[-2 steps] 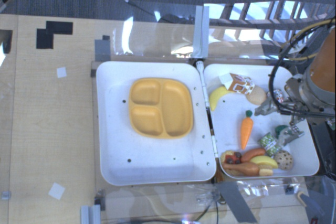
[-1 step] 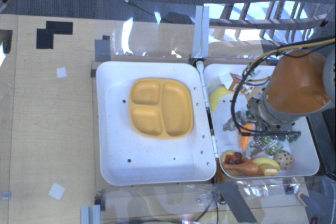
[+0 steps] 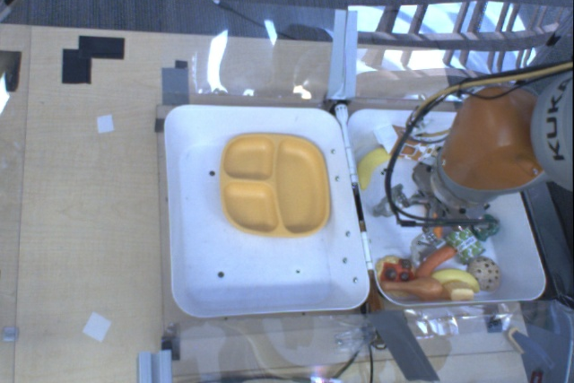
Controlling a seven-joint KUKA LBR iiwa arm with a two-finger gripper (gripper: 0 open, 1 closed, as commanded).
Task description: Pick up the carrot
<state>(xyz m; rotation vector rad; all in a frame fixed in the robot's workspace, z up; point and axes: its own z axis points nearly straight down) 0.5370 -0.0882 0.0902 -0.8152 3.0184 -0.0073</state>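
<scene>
The carrot point(image 3: 435, 261) lies tilted in the right bin point(image 3: 536, 269), its orange body slanting up from the pile of toy food toward the wrist. It sits just below the gripper point(image 3: 437, 227); whether it touches the carrot, and whether it is spread or closed, I cannot tell — the arm's own bulk hides that part.

The arm point(image 3: 489, 143) reaches in from the right and hangs over the right bin, its orange band facing the camera, with black cables looping off its left side.

Around the carrot the right bin holds more things: a red-and-orange piece point(image 3: 408, 281) along the near wall just left of it, a yellow banana-like piece point(image 3: 458, 280) touching its lower end, a pale speckled ball point(image 3: 484, 272) to its right, and a green-and-white item point(image 3: 466, 239) just above that end. A yellow lemon-like shape point(image 3: 372, 164) sits well above the carrot, near the bin's left wall.

The left bin point(image 3: 193, 282), beside it on the counter point(image 3: 81, 220), holds a yellow three-compartment plate point(image 3: 273, 184) lying flat.
</scene>
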